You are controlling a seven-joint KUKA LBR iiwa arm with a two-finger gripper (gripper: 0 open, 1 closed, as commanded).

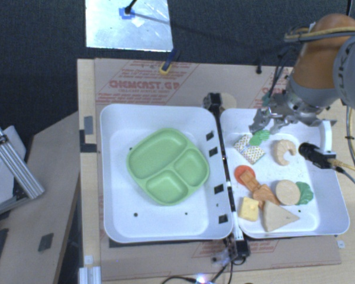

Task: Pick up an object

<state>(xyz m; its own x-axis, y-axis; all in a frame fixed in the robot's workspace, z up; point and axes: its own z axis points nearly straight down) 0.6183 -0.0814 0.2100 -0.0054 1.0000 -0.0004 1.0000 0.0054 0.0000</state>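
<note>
My gripper (265, 123) hangs over the far left part of the right bin (337, 218), reaching in from the right on the grey arm with its orange band (325, 46). Just below its tip lies a small green piece (260, 138), touching or almost touching it. Beside that piece lies a checkered white block (250, 150). A beige croissant shape (283, 151) sits to the right. Further forward are a red slice (244, 173), an orange carrot piece (261, 191), a round bun (287, 191), a green leaf (306, 193), a yellow cube (248, 209) and a beige wedge (278, 218).
The left bin (115, 158) holds a green divided plate (167, 165). A black divider with clips (222, 158) runs between the bins. A black cable fitting (312, 152) juts over the right bin's right side. Cardboard lies under both bins.
</note>
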